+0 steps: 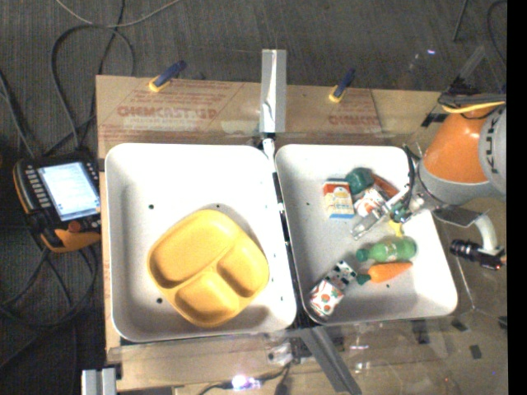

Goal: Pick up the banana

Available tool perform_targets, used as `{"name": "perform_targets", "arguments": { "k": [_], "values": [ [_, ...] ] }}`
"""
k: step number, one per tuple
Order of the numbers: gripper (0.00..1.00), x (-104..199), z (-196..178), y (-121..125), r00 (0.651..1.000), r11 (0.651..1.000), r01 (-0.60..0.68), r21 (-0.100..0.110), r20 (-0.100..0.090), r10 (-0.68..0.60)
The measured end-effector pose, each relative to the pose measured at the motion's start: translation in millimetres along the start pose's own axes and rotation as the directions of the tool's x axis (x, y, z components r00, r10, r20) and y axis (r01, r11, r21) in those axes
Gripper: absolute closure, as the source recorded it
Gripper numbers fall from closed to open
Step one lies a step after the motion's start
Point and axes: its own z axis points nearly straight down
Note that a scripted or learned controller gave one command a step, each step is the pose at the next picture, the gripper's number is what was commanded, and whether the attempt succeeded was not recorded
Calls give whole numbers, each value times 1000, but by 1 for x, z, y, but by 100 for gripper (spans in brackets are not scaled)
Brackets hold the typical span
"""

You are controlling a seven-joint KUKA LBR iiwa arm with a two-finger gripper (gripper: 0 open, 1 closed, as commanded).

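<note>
Banana (402, 230) was hard to make out: only a small yellow sliver showed in the right bin (436, 299), just above a green bottle (387, 249) and just below the tool (384, 210). Most of it was hidden or too small to tell apart.

The arm (465, 151) reached in from the right, its orange band over the bin's right rim and the wrist angled down and to the left, so the tool hung low over the middle of the right bin. Whether the tool was apart or together could not be told, and nothing could be seen clamped in it. The yellow sliver lay close beside the tool, on the side nearer the camera; whether they touched was unclear.

Around the tool lay a small white and orange carton (338, 200) and a dark green item (359, 178). A carrot (387, 271) lay below the bottle, with a spotted carton (327, 296) near the bin's front left corner. The left bin (123, 179) held a yellow divided plate (210, 266).
</note>
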Motion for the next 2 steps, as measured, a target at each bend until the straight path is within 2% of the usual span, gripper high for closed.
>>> {"name": "perform_targets", "arguments": {
  "k": [1,2],
  "values": [
    [0,0,0,-3,999,999,51,0,4,-51],
    [0,-5,0,4,999,999,50,4,-6,-50]
  ]
}}
